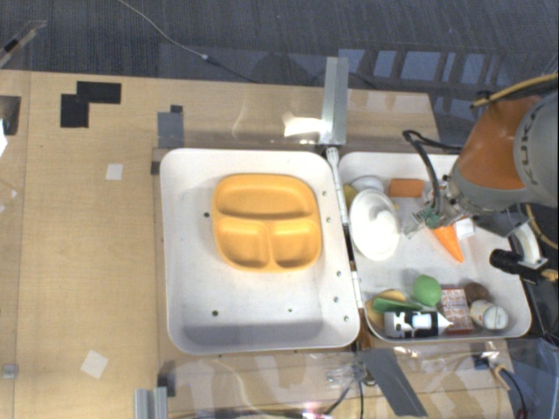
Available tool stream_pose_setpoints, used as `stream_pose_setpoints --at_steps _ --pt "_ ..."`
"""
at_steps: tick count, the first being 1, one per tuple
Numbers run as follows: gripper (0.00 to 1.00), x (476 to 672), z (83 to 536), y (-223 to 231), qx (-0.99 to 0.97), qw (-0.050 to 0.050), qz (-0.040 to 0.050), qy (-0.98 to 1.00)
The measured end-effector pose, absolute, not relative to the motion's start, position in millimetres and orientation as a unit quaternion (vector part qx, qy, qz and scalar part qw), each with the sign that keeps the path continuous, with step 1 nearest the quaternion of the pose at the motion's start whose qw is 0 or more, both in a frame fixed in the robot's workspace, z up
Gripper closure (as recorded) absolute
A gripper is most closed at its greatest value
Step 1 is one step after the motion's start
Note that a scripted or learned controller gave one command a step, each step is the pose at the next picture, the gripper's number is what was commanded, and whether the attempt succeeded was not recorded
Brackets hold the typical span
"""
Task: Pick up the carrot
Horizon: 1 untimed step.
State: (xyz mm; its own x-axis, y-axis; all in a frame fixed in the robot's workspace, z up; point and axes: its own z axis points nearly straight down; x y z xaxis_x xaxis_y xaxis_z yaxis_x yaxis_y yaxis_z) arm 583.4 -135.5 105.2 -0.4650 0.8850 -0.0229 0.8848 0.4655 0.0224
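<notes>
Carrot [450, 242]: orange, R bin [515, 326], mid-right, tip toward near-right; top end at gripper.
Gripper [437, 217]: low over carrot's top end.
L bin [188, 260]: yellow divided tray [265, 221].
R bin misc: white cup [376, 225], green ball [426, 290], black bottle [412, 324] w/ white label, text unreadable.

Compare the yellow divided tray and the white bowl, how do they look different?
The yellow divided tray is a wide rounded rectangle split into three compartments; the white bowl is round, undivided and much smaller. The tray lies alone in the left bin, while the bowl sits in the right bin among other items, near the carrot. Both rest inside bins, apart from the end effector.
</notes>
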Motion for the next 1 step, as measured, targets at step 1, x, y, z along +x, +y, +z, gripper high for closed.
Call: stream_pose_setpoints --at_steps 1 --pt "1.0 584.6 189.6 -60.9 0.511 0.006 0.0045 0.86"
